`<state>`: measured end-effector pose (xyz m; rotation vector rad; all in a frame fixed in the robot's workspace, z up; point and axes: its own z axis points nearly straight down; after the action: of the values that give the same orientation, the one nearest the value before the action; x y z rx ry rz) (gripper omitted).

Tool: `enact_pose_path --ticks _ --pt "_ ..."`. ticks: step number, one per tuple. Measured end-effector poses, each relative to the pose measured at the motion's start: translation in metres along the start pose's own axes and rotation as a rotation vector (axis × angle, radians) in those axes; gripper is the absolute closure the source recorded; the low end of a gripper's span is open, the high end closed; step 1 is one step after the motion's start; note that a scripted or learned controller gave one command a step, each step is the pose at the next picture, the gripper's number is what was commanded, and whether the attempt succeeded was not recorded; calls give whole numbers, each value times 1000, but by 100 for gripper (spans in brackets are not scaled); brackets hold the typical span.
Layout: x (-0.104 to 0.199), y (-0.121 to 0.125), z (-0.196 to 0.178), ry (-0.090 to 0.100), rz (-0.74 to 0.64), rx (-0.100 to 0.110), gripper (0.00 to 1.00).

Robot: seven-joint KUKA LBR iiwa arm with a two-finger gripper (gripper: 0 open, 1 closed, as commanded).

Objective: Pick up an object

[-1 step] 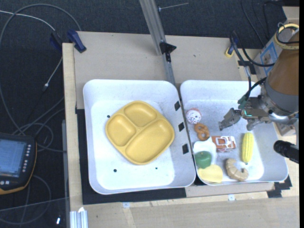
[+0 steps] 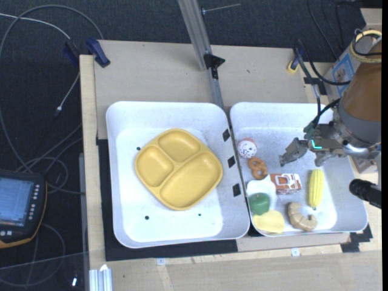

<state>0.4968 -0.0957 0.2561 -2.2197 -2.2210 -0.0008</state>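
Bench [image 2: 157, 65]: left bin [image 2: 121, 162] holds yellow tray [image 2: 178, 168]; right bin [image 2: 267, 117] toys.

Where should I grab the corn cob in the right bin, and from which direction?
Take the corn cob across its narrow middle, coming straight down. It lies flat and lengthwise up-down in view, with bare floor on its right and the carton close on its left.

Smooth matt yellow plastic divided plate [image 2: 178, 169], 2 white bins [image 2: 121, 162] with speckled matt plastic look, pale wooden bench [image 2: 157, 62], glossy plastic corn [image 2: 315, 188]
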Motion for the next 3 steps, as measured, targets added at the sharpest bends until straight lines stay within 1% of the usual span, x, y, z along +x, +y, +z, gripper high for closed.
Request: enact_pose_path --ticks 1,2,3 --pt "7 0 61 1 0 8 0" --pt "10 3 105 1 0 6 0" --pt "6 9 146 -10 5 -20 0"
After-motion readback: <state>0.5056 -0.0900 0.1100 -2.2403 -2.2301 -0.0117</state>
